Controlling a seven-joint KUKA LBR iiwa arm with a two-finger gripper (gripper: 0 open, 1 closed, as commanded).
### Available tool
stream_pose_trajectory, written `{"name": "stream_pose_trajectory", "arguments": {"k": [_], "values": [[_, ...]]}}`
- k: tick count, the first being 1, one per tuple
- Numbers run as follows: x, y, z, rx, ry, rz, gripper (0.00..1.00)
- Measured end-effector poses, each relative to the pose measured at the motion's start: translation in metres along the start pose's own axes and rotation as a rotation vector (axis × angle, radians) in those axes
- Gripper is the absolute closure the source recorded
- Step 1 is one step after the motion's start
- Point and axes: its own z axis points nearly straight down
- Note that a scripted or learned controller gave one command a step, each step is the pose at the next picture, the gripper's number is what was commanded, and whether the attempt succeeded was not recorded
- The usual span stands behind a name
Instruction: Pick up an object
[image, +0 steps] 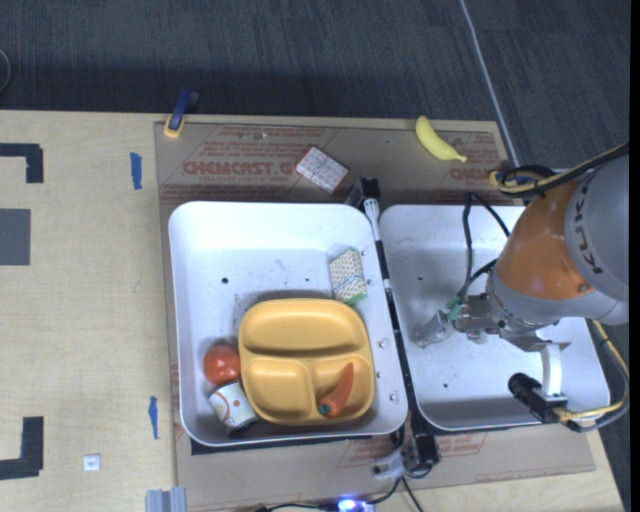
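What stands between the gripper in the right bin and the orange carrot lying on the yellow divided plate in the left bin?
The gripper is low in the right white bin. The orange carrot lies on the yellow divided plate in the left white bin. The bins' adjoining walls and the plate's raised rim lie between them.

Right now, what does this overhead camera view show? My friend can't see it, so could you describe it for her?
A grey and orange robot arm reaches into the right white bin, its gripper low over the floor. The left white bin holds a yellow divided tray with a carrot, a tomato and a small patterned box.
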Motion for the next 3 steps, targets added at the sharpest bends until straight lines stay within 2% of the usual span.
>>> {"name": "stream_pose_trajectory", "arguments": {"k": [1, 2, 3], "values": [[-0.005, 0.038, 0.001, 0.001, -0.001, 0.0, 0.0], [-0.003, 0.046, 0.001, 0.002, -0.001, 0.0, 0.0], [-0.001, 0.02, 0.0, 0.001, 0.0, 0.0, 0.0]]}}
